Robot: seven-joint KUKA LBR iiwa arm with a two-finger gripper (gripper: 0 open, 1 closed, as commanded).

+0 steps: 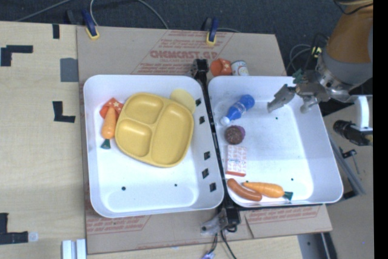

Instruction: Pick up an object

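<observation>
**A:** You asked how far along you are. Judging from where things sit, the pick has hardly begun. Your gripper (293, 98) hangs over the upper right part of the right bin (315, 148), fingers spread apart with nothing between them.

**B:** So what could you go for?

**A:** Everything in that bin lies untouched, as far as you can see. The blue bottle (239, 107) is the nearest thing, lying tilted just to the left of your gripper. Below it sits a small dark purple ball (235, 134), then a flat red and white packet (236, 161), and along the bottom edge a sausage (243, 190) touching a toy carrot (267, 189).

**B:** And the left bin (145, 200)?

**A:** Well apart from your arm: a yellow divided plate (154, 129), with a second carrot (108, 124) and something red beside it at the left.

**B:** What is left, then?

**A:** Nearly all of it, by my reckoning: you must choose a thing, come down over it, close on it and lift
</observation>
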